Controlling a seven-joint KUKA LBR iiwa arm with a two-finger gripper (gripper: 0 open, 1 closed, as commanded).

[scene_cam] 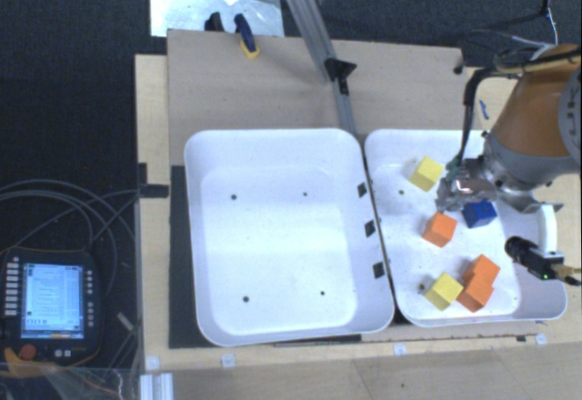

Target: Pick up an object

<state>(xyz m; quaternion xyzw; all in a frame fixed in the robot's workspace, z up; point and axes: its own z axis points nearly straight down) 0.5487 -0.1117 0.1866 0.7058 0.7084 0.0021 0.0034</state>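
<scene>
White plastic bins sit side by side on my table [273, 89]. The left bin [195, 235] holds no blocks that I can see; the right bin [400, 144] carries them all. I count a yellow block [425, 174] near that bin's far left corner, an orange block [439, 229] near its middle, and a blue block [479, 213] just right of it. Toward the near edge lie a second yellow block [443, 291] and two orange blocks [478, 281] touching each other, one partly on the other.

My arm [538, 130] reaches in over the right bin's right edge, orange band uppermost. The gripper [457, 185] hangs low between the far yellow block and the blue block, just beside the blue one and close above the orange one. From this slant I cannot tell how the fingers stand, nor whether anything sits between them. A black fitting [527, 255] juts from the arm over the bin's right edge.

Off the table's left edge, a pendant [50, 303] with a lit screen lies on the dark floor.
</scene>
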